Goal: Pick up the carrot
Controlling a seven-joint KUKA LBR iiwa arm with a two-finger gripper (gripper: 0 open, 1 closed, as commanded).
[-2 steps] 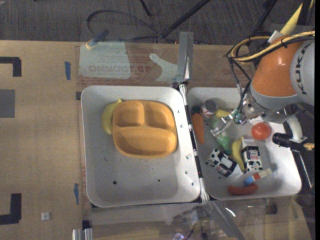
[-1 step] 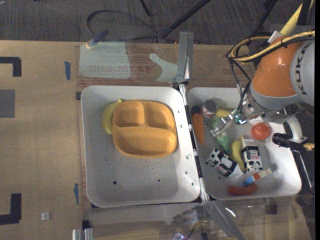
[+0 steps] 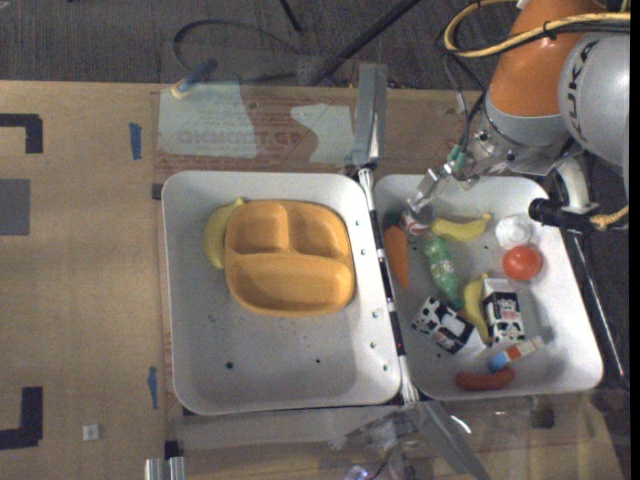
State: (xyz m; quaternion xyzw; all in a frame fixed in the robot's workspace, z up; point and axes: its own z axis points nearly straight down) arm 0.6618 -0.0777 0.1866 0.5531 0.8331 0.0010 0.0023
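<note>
the carrot [image 3: 397,256] lies lengthwise along the left wall of the right bin [image 3: 585,363], just beside the divider between the two bins. the gripper [image 3: 428,194] hangs over the upper left part of that bin, just above the carrot's top end; whether it is spread or pressed together i cannot tell, and nothing shows pinched in it. near it lie a green bottle [image 3: 440,264] and a banana [image 3: 461,228]. further right sit a tomato [image 3: 521,262] and two small cow-print cartons [image 3: 443,325]. a sausage [image 3: 484,378] rests by the front wall. the left bin [image 3: 200,368] bears an orange divided plate [image 3: 289,256] over a yellow banana [image 3: 215,236]
</note>
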